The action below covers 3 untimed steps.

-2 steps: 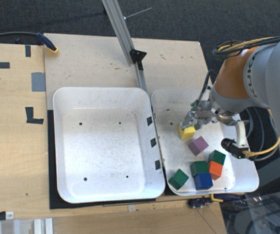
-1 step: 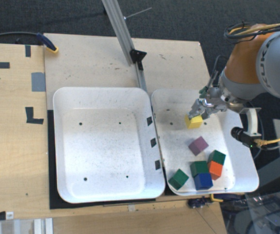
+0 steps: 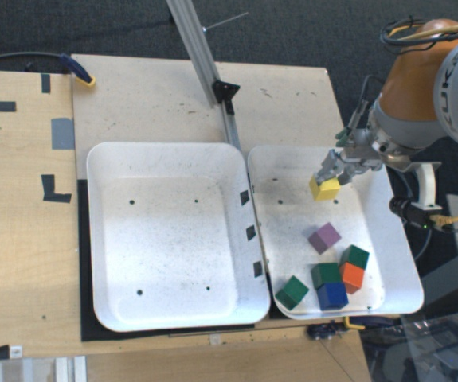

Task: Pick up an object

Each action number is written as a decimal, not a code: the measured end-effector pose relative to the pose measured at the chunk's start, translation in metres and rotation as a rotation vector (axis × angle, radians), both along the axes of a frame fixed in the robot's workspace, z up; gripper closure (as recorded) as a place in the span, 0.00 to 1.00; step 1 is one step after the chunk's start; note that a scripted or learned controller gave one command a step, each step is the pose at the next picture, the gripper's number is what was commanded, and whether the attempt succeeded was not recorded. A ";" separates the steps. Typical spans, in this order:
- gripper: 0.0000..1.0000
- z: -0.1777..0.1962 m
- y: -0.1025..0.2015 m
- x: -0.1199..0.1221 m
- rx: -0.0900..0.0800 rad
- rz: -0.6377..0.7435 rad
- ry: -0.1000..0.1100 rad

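Gripper [image 3: 330, 175] fingers partly cover yellow cube [image 3: 325, 188] held between them.

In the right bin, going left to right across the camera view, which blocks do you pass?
Green block at the front edge → purple block → blue block → orange block. The others overlap too much to order.

Two bins side by side on surface [image 3: 173, 102]: six blocks in right bin [image 3: 292, 165], five clustered at front; left bin [image 3: 165, 153] beside it.
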State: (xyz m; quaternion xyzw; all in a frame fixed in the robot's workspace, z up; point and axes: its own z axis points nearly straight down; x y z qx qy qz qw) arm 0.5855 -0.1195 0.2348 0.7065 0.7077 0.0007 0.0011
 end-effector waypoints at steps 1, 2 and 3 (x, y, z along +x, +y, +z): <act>1.00 0.006 0.051 0.012 0.002 0.005 0.004; 1.00 -0.003 0.110 0.007 0.002 0.005 0.006; 1.00 -0.015 0.164 0.011 0.001 0.005 0.007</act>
